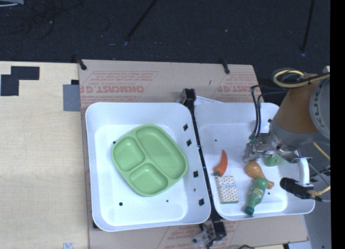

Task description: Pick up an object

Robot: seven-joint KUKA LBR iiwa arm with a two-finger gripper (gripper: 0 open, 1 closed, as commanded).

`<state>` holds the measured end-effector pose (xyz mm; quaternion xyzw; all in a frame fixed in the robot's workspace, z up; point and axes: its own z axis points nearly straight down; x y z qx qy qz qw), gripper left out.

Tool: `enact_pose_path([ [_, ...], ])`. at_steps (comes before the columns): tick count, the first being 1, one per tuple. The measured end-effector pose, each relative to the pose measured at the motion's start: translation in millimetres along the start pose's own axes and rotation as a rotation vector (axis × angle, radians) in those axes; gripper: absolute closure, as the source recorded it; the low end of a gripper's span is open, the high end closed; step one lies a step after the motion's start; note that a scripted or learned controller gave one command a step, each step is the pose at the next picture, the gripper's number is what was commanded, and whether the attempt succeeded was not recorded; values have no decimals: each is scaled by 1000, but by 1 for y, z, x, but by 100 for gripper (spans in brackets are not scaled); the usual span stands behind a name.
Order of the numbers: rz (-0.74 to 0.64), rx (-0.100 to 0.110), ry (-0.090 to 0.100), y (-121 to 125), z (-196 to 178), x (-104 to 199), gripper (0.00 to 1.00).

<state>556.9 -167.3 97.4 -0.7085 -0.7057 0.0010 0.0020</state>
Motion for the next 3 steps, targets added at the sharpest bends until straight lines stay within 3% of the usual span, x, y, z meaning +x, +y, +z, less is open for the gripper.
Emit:
enact_pose_path([
  [2, -5, -4, -1, -8, -100, 0, 100],
  [3, -5, -4, -1, -8, -110, -1, 100],
])
